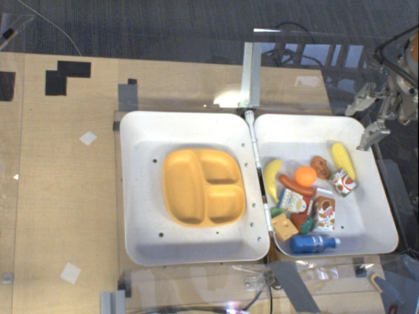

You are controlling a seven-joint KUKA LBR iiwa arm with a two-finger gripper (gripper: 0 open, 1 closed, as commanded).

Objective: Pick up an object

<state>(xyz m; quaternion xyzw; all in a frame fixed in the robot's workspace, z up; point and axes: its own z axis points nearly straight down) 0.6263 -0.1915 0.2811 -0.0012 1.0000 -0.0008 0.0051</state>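
Sitting in the left bin [131,175], a yellow tray [203,186] with three compartments lies flat near the middle, with bare white floor all round it. A thin divider [256,169] separates this bin from the right bin [376,182], where all the small items are gathered in the lower half. Nearest the divider lies a banana [272,177], running up and down. Below it sits a cracker [284,227] at a tilt, and lower still a blue bottle [314,243] lies on its side along the front wall. Right of the banana, an orange ball [306,175] rests against a red sausage [298,187], with a small packet [294,203] under them. A printed carton [325,213] lies just right of that. Farther up sit a brown pretzel [320,167], a corn cob [343,160] lying at a slant, and a small red and white box [344,182] just under the cob. At the far right the gripper [370,120] hangs over the bin's upper right corner, well apart from every item; its fingers stand apart and hold nothing.
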